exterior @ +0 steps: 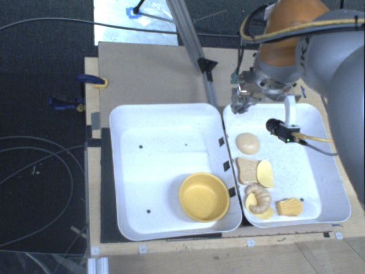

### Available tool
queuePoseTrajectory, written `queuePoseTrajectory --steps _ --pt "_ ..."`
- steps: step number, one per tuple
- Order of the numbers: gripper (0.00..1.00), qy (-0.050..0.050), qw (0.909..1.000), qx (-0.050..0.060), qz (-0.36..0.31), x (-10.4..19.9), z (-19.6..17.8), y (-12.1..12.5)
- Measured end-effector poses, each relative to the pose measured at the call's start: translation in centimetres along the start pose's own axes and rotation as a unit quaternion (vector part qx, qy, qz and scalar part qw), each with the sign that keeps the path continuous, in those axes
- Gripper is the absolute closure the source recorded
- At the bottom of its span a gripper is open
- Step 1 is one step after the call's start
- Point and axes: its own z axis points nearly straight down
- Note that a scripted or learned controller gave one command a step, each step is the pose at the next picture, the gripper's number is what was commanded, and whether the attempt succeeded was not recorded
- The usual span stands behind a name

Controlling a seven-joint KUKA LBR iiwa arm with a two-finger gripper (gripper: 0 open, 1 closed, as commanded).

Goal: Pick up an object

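Right bin (331,170): croissant (258,198) lying long axis vertical (curled); gripper (240,103) above, grip unreadable.

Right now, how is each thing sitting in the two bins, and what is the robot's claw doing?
Yellow bowl: upright, in the left bin.
Round bun: lying alone in the right bin.
Bread slice: flat, touching the yellow chip.
Croissant: lying near the front.
Ridged wedge: lying near the front, apart from the croissant.
Claw: above the right bin's back corner, holding nothing.

Fixed overhead camera, slanted onto bins (171,116).
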Motion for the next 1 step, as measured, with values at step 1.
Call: queuePoseTrajectory --steps 1 --pt "1.0 0.0 1.0 0.0 0.0 4.81 0.2 -0.2"
